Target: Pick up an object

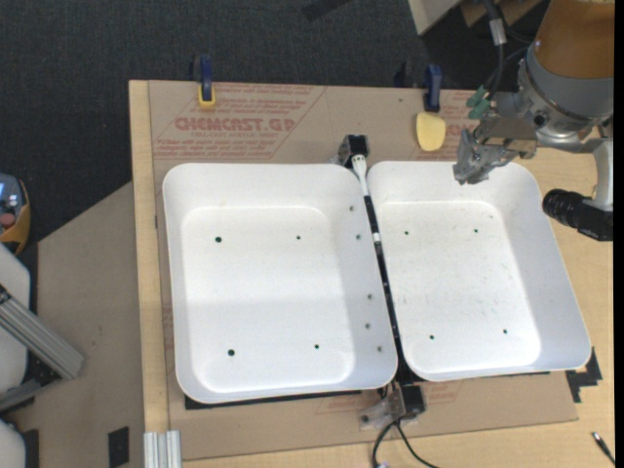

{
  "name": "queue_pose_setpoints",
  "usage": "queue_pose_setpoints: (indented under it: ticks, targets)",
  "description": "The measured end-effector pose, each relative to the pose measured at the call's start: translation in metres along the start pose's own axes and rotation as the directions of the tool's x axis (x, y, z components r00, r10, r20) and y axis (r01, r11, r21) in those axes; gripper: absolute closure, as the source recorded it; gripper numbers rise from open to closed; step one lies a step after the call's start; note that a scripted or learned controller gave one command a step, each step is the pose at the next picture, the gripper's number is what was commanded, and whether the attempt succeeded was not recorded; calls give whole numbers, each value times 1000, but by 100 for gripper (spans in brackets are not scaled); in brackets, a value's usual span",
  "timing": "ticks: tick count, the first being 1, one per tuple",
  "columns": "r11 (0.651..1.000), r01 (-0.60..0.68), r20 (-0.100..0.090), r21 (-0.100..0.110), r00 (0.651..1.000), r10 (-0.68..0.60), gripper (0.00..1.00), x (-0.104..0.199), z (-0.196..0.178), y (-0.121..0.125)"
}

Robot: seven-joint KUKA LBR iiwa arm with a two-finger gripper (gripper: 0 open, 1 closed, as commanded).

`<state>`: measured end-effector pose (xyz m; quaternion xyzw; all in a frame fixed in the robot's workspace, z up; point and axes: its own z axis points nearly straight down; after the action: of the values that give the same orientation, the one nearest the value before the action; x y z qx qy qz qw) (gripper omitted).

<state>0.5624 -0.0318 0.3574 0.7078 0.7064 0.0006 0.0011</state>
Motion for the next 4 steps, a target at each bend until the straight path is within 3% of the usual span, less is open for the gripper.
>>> queue_pose_setpoints:
  ticks: [1, 2, 3, 4]
  targets:
    - [1000, 6, -2, 10, 1000, -6, 100, 39, 72, 30]
    - [1000, 3, 0, -4, 1000, -3, 100, 41, 33, 62]
    - [1000, 6, -2, 10, 1000, -6, 100, 86, 101, 97]
    - [1000, -2, 2, -7, 1000, 2, 100, 38, 42, 105]
